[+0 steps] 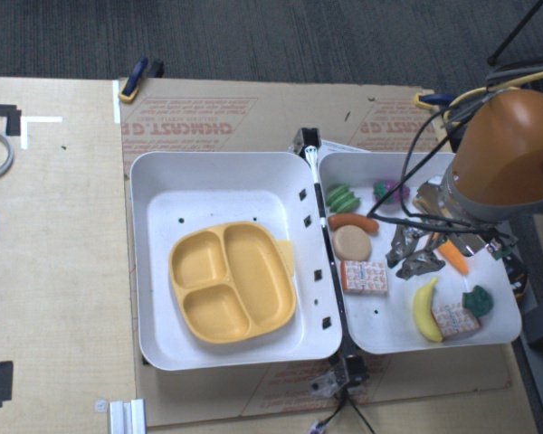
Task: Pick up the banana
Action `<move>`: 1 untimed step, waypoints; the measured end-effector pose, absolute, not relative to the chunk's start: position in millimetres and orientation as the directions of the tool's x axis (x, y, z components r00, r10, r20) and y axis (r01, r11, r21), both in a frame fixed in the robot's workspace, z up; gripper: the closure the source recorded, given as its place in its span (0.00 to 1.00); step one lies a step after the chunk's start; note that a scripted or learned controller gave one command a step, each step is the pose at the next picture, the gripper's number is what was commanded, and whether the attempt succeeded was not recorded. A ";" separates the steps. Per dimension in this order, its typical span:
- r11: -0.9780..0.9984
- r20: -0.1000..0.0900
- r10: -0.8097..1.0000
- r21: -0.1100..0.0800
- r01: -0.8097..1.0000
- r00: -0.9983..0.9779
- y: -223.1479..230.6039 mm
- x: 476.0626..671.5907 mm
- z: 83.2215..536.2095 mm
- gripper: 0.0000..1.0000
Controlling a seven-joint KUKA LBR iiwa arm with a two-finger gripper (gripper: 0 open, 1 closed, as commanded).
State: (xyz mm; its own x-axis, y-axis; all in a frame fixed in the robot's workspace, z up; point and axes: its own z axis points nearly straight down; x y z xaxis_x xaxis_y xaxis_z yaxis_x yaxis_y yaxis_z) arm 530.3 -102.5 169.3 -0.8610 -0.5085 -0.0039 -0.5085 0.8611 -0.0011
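Note:
A yellow banana [424, 310] lies in the right bin [380, 328], near its front edge, between a pink-and-white box [365, 277] and a patterned block [456, 320]. My gripper [414, 253] hangs just above and slightly left of the banana's upper tip, under the orange wrist band [511, 147]. Nothing sits between its dark fingers that I can make out, and the banana rests on the bin floor.
The right bin also holds a green vegetable [340, 197], a sausage [353, 223], a tan round bun [351, 242], a carrot piece [455, 259], a purple item [385, 189] and dark green broccoli [478, 300]. The left bin [163, 197] holds a yellow divided plate [233, 281].

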 end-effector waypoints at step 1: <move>0.861 -0.004 -0.509 -0.001 -0.509 -0.861 -102.5 530.2 169.2 0.00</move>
